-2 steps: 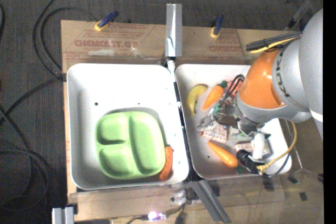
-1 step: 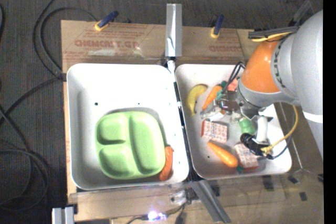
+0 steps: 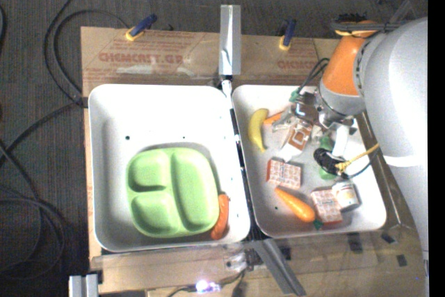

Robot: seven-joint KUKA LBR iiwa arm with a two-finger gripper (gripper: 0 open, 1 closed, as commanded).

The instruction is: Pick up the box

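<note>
the gripper [image 3: 297, 127] hung over the upper part of the right bin [image 3: 264, 218], with the grey arm and its orange band coming in from the right. whether the gripper was open or closed could not be told, as the wrist and cabling crowded that spot. a small white piece with a brown patch [image 3: 297, 140] showed right at the gripper. it was not clear whether it was gripped or only lay beneath.

the box [image 3: 284, 172], flat with a red and white pattern, lay on the bin floor just below the gripper in the view, apart from it and not lifted. a banana [image 3: 258, 127] lay to the left of the gripper, near the bin's left wall. further below the gripper, past the box, lay a carrot [image 3: 295, 204], slanted. a second patterned packet [image 3: 325, 206] lay just beside the carrot's lower end. a small can [image 3: 346, 194] sat against that packet, below and to the right of the gripper.

well away to the gripper's left, the left bin [image 3: 139, 108] held a green divided plate [image 3: 170, 191], and an orange sausage-shaped piece [image 3: 222, 215] lay along the plate's right edge. both bins stood on a cardboard-covered worktop [image 3: 153, 55].
</note>
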